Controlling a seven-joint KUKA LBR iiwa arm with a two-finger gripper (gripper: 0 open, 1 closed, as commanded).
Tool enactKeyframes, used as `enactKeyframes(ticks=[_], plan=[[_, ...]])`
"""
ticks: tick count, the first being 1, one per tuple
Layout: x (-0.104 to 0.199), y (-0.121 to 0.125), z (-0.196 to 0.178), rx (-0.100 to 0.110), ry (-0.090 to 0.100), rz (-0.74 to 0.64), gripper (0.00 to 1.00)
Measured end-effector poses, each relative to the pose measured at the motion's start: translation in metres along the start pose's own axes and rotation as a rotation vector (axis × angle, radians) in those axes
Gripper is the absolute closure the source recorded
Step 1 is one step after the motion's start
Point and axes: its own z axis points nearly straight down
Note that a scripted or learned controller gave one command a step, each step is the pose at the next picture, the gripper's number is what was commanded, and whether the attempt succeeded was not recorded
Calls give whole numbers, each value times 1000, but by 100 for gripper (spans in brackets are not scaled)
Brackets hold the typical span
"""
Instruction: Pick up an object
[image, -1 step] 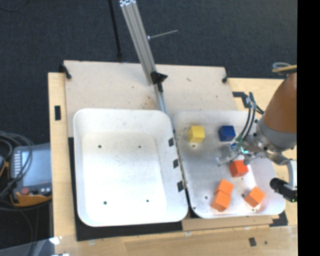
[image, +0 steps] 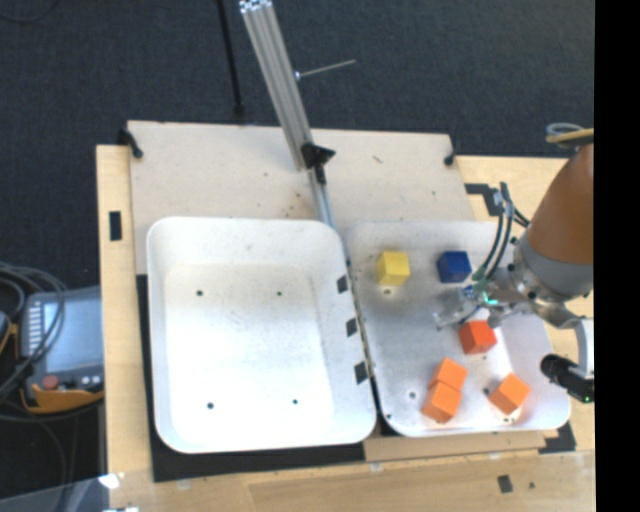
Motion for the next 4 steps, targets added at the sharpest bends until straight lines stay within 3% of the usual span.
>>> enactKeyframes(ticks=[1, 2, 3, 4], plan=[[-12, 1, 51, 5, -1, 2, 0], [-15, 8, 71, -25, -11, -2, 0], [-15, 9, 64, -27, -10, 5, 100], [-15, 3, 2, -6, -3, -3, 100]])
